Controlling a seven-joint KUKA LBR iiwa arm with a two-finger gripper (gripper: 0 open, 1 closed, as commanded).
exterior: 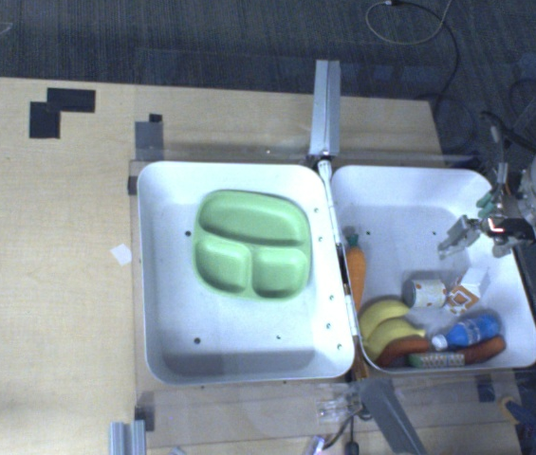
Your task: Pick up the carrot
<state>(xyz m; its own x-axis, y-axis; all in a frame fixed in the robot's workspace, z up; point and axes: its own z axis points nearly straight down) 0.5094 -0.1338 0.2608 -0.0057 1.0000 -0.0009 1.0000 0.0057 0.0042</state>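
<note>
you are looking down at a slant on a pale wooden desk carrying two shallow white bins side by side. the left bin is holding a light green divided tray, lying flat near its middle. the right bin is holding the clutter: the carrot is lying lengthwise against that bin's left wall, just beside the divider between the bins, its green top pointing toward the far side. just below the carrot a yellow banana is resting in the near left corner, touching a reddish-brown sausage-shaped item along the near wall. a blue bottle is lying on its side beside them, with a small grey can and a white and orange packet just beyond it.

the arm is reaching in from the right, and the hand is hanging over the right side of the right bin, with one pale finger pointing left toward the bin's middle. the carrot is sitting well apart from the hand, across the bin to its left and slightly nearer you, with bare bin floor between them. you cannot tell whether the hand is apart or together; nothing is showing between its fingers.
</note>
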